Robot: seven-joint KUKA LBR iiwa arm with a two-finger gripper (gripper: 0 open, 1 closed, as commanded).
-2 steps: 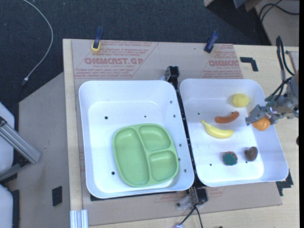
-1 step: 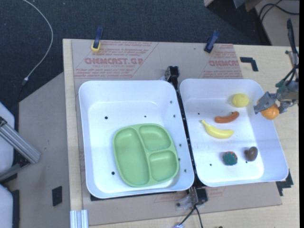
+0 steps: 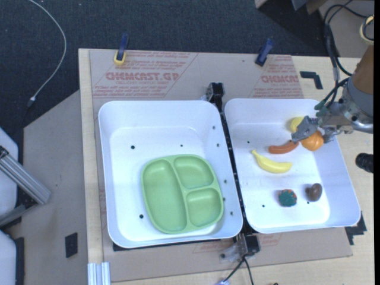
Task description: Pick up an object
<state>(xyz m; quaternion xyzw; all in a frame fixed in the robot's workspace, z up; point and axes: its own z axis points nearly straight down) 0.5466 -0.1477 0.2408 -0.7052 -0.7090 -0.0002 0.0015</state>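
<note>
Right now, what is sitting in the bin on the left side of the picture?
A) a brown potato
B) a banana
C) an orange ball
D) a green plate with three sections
D, because the green plate with three sections lies alone in the left bin, while the banana and the other small things lie in the right bin.

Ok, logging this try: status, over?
Gripper over right bin, at the orange; grasp unclear. Carrot and lemon crowd it. Banana apart.
</note>
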